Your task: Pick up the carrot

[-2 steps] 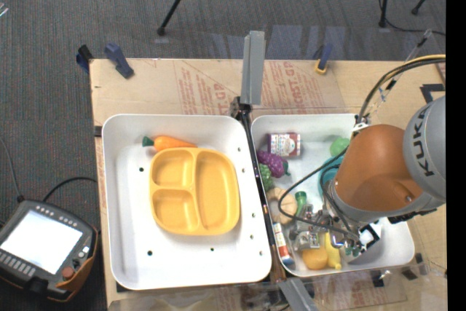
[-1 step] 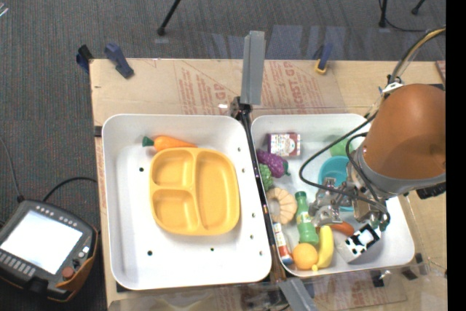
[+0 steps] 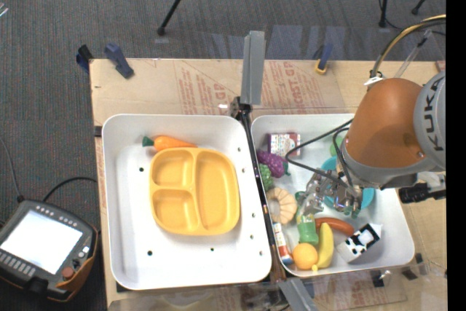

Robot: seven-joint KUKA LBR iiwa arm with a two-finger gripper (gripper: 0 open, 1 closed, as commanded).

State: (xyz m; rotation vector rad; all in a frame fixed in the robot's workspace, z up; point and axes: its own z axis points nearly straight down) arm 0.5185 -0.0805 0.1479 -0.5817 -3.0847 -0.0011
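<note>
The carrot, orange with a green top, lies in the left bin. It rests against the far left edge of the yellow divided plate, its green end pointing left. My gripper hangs over the middle of the right bin, well to the right of the carrot. It sits just above a red sausage-shaped toy and a green toy. Nothing that I can make out is held in it.
The right bin is crowded: purple grapes, a dark red box, a pale ridged toy, a banana, an orange, a black-and-white block. A ridge separates the bins.
</note>
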